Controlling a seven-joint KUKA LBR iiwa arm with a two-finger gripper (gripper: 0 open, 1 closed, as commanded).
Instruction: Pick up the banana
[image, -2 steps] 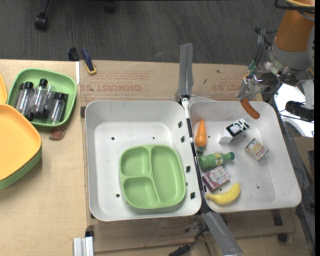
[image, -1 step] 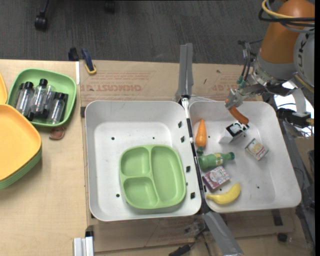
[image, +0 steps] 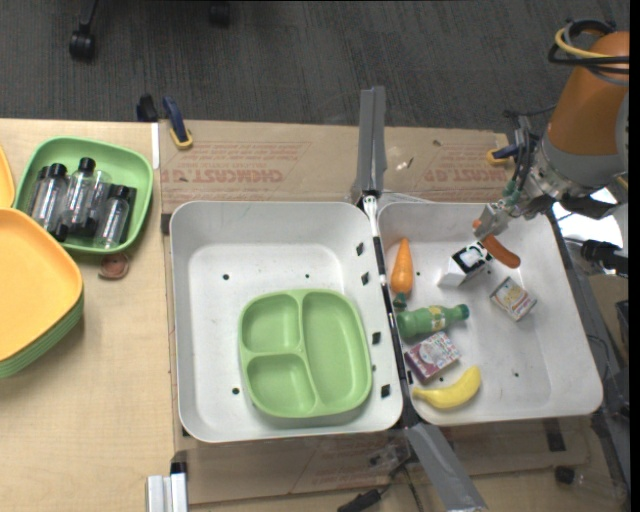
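At the far left of the surface (image: 120, 330) sits a stack of orange plates (image: 35, 290), and just beyond it a small green tray (image: 135, 165) holding dark-capped clear bottles (image: 80, 200); their labels are too small to read. Behind the bins lies a sheet of brown cardboard (image: 270, 165) with red printing that appears upside down and reads roughly "CHEMCAST". The left white bin (image: 200, 240) holds a green divided plate (image: 303, 352) with three compartments. The right white bin (image: 560, 380) holds an orange carrot (image: 401, 264) near its left wall, a green bottle (image: 432, 319) lying on its side nearer the viewer, and a pink printed packet (image: 433, 356) whose text cannot be read. The banana (image: 449, 390) lies at the near edge of this bin, just beside the packet and well apart from the arm. Farther right are a small black-and-white box (image: 469, 259), a red sausage-like item (image: 503, 252) and a pale carton (image: 512, 298). The tool (image: 497, 218) hangs over the far right of the bin; whether it is apart or together cannot be told.
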